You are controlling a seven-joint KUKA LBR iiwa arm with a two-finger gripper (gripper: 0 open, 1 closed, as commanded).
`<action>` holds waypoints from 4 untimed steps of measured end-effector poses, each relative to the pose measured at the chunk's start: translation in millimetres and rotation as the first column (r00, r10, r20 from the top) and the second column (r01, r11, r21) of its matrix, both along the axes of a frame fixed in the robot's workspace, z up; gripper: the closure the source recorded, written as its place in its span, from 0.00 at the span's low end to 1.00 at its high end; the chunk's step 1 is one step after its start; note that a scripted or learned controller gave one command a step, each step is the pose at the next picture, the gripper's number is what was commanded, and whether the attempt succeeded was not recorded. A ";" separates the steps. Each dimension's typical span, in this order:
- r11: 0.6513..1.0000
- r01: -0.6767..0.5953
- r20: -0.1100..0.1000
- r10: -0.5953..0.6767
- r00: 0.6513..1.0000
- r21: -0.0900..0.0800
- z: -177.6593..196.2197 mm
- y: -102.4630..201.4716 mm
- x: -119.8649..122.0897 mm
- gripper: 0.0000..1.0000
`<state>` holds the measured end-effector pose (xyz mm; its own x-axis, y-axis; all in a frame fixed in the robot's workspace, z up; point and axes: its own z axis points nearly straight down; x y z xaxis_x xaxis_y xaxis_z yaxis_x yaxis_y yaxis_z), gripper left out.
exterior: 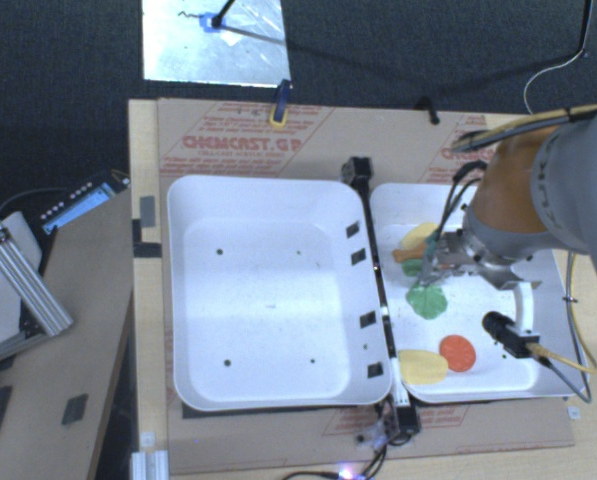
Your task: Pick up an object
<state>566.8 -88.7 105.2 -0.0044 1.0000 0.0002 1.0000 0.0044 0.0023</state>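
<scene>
Green crumpled soft object (427, 301) lies in the right shallow white bin (538, 378), directly beneath the hand (433, 271); whether the hand is wide or narrow I cannot tell.

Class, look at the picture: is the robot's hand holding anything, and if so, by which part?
Cannot be told. The hand sits just above the green object in the right bin, but no grip is visible.
</scene>
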 end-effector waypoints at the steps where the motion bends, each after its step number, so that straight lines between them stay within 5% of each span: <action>1: 1.000 0.000 0.000 0.000 1.000 0.000 1.1 1.6 10.4 1.00; 2: 1.000 -0.006 0.011 0.006 1.000 0.000 85.1 54.7 65.6 1.00; 3: 1.000 -0.008 0.019 0.008 1.000 0.003 247.1 118.7 91.1 1.00; 4: 1.000 -0.006 0.005 0.006 1.000 0.002 278.7 176.8 102.6 1.00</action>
<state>669.4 88.1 383.9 -0.0101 0.9999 0.0026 0.9999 0.0101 0.0074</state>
